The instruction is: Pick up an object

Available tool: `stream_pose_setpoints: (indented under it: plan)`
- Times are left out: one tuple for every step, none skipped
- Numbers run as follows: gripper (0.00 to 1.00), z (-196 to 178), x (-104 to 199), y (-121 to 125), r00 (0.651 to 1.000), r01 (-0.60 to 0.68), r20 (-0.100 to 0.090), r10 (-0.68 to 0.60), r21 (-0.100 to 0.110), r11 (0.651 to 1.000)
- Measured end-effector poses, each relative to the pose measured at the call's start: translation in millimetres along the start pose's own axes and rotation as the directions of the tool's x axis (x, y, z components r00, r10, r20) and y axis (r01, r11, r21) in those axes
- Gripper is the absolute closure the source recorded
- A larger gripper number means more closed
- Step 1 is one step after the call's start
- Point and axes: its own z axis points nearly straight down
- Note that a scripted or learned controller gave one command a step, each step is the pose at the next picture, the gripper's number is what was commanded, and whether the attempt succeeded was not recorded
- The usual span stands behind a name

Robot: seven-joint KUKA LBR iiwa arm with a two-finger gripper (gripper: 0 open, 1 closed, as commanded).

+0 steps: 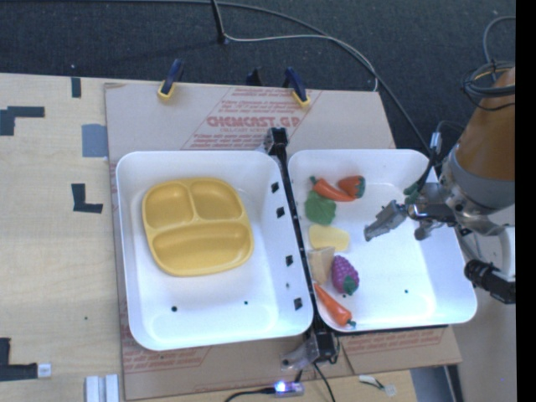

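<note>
The gripper (378,224) hovers in the right bin (419,304), seemingly parted and holding nothing. The yellow block (329,238) lies just to its left, the purple grapes (344,274) below-left.

One fixed overhead camera looks down at a slant on both bins (134,249).

Toy carrots (333,192), broccoli (320,209), purple grapes (344,274) lie along the right bin's (419,308) left side.

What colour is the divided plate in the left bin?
Yellow; the divided plate shows clearly in the camera view.
</note>
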Motion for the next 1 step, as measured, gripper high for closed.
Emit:
stream_pose_setpoints:
  plan:
    - [0.0,-34.1,31.9,33.6,1.0,0.003,0.0,-0.003,-0.003,1.0]
